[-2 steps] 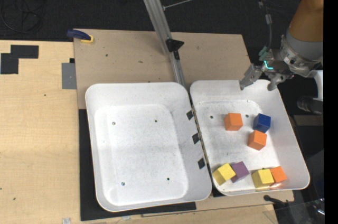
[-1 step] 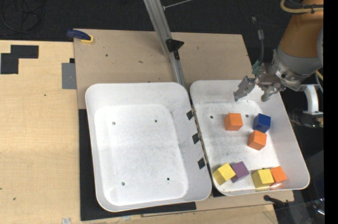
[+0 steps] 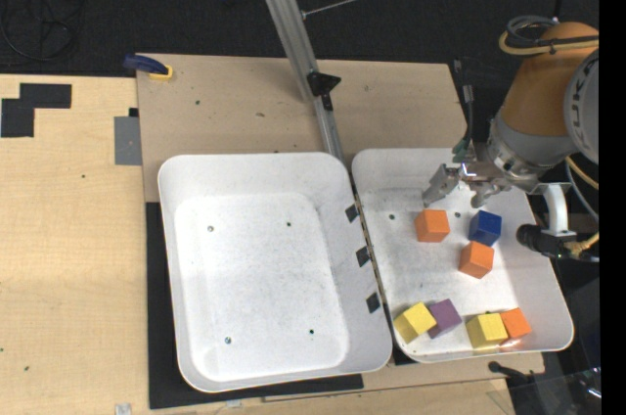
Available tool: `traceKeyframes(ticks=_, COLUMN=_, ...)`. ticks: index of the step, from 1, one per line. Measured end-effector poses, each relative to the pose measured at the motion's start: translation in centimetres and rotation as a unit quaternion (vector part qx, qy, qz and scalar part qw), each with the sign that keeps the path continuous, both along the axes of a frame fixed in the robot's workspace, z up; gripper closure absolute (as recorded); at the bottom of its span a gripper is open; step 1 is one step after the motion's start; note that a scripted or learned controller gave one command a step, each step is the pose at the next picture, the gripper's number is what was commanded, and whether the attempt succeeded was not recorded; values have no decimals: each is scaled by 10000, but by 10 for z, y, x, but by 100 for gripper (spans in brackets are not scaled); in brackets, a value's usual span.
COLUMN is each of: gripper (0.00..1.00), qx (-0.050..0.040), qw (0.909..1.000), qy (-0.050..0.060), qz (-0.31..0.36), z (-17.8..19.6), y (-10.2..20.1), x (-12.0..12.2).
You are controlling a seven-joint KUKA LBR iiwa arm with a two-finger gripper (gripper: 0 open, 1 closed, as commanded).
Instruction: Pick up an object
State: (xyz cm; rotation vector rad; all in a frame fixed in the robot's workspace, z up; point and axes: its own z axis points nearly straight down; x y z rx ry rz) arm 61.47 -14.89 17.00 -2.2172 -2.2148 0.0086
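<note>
Claw (image 3: 460, 191) hangs spread and empty above the orange cube (image 3: 431, 225) in the right bin (image 3: 548, 325); nothing lifted yet

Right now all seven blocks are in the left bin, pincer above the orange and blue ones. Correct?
Not quite: the camera view shows the seven blocks in the right bin, not the left bin. The rest holds: the pincer hangs above the orange block and the blue block.
</note>
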Motion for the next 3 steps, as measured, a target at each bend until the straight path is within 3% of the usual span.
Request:
traceKeyframes(ticks=1, gripper=0, qx=2, qw=10000, qy=1, qz=0, z=-64, y=-3, x=-1)
traceKeyframes(ticks=2, gripper=100, qx=-4, qw=10000, qy=-21, qz=-32, z=-51, y=-5, x=0)
traceKeyframes(ticks=3, gripper=100, qx=-11, qw=10000, qy=-52, qz=-9, z=-5, y=-12, x=-3)
